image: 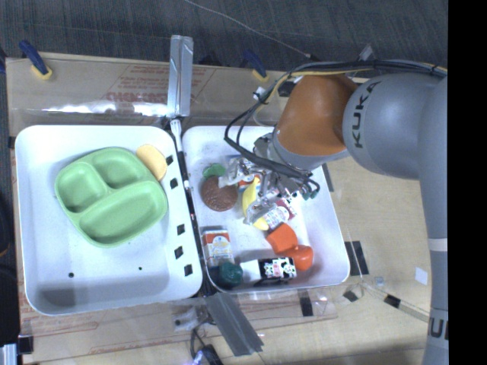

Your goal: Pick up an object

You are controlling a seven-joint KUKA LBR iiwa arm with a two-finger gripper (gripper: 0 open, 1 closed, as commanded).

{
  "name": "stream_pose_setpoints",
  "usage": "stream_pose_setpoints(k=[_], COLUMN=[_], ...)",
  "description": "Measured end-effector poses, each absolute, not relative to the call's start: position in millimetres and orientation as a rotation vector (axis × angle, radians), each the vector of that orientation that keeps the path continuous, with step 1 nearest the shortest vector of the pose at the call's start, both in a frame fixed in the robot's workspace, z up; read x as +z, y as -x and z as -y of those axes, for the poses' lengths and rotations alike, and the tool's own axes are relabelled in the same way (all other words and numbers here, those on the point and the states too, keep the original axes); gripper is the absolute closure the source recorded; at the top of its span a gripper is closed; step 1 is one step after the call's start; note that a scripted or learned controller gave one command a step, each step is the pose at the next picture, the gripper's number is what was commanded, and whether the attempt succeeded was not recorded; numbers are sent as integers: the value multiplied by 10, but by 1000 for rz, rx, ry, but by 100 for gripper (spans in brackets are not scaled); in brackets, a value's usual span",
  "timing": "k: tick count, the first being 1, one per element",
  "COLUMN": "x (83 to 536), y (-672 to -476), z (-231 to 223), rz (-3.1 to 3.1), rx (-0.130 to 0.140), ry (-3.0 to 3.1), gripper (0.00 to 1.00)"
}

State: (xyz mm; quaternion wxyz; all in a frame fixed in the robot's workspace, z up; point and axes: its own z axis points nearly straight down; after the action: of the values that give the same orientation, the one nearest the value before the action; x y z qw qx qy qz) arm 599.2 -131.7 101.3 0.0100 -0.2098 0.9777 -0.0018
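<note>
Two white bins sat side by side. Nearest lay a black-and-white carton (277,268), then an orange block (282,238); beyond, the jaws (262,192) hung over a yellow banana (251,196), their state impossible to tell.

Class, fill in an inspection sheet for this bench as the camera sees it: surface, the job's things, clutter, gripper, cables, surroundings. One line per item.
Surface: two white bins side by side, left bin and right bin, on a brown bench.
Job's things: in the right bin, a brown round piece, a yellow piece, an orange piece, a small carton and a black-and-white box.
Clutter: green divided plate in the left bin, with a yellow piece at its upper right edge.
Gripper: gripper down among the right bin's things; grasp cannot be told.
Cables: black cables looping at the wrist.
Surroundings: blue clamps on the bench's far edge; dark carpet.
</note>
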Motion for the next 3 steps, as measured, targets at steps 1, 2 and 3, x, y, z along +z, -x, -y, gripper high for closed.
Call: stream_pose_setpoints(k=[1,2,3], x=[997,1133,1964], y=[-5711,-5743,-5554], z=[965,973,1261], rz=[-3110,-3101,-3133], rx=[-11,-19,-2], ry=[289,299,-135], gripper=[0,100,100])
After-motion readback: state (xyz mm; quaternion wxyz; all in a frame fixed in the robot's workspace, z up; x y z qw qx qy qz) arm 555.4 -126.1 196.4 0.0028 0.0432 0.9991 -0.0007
